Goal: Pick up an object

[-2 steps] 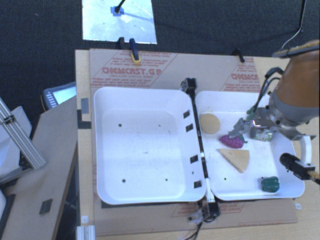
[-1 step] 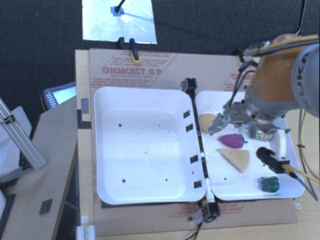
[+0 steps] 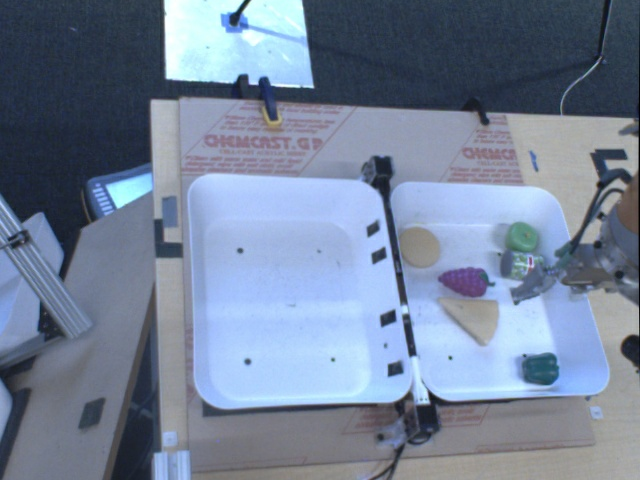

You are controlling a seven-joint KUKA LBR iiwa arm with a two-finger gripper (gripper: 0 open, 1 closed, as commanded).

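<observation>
Objects for the picking are sitting in the right bin (image 3: 575, 268), and we are taking that bin as our landmark. Near its middle we are seeing a purple bunch of grapes (image 3: 465, 282), lying on its side. Just below the grapes a pale yellow cheese wedge (image 3: 474, 318) is resting flat, its point aimed toward the bin's near wall. Up toward the bin's left wall a round tan cookie (image 3: 420, 247) is lying flat. Toward the far right corner a green round piece (image 3: 522, 236) is sitting, and just beneath it a small can with a green label (image 3: 518, 263) is lying close by. Down in the near right corner a dark green pepper (image 3: 540, 368) is sitting well apart from the rest.

The tool (image 3: 532, 285) is hovering over the bin's right side, just below the can and to the right of the grapes. We are watching its fingers pointing left into the bin, but we cannot tell how far apart they are standing, and we are seeing nothing between them.

Left of our landmark, the left bin (image 3: 200, 268) is touching it along a black-clipped seam, both resting on a cardboard sheet (image 3: 330, 138) on the desk (image 3: 560, 138).
</observation>
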